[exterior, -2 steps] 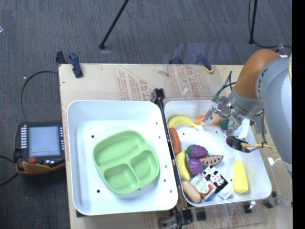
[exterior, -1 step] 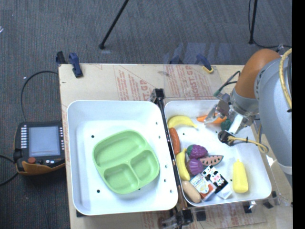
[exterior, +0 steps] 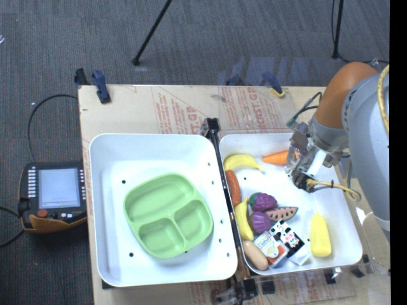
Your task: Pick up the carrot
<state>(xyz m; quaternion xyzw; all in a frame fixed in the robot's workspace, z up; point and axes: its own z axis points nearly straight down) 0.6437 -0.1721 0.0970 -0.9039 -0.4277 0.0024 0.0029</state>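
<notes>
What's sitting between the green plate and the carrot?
In the camera view, a yellow banana lies between the green plate and the carrot, past the bins' shared rims. The hand is right beside the carrot.

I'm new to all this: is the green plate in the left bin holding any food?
Empty. The green plate shows three bare compartments in the left bin; the carrot and other toy food lie in the right bin.

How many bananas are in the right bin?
2. One banana lies near the bin's back-left corner, beside the carrot. The other banana lies along the left wall, lower down. More could be hidden under the toy pile.
</notes>
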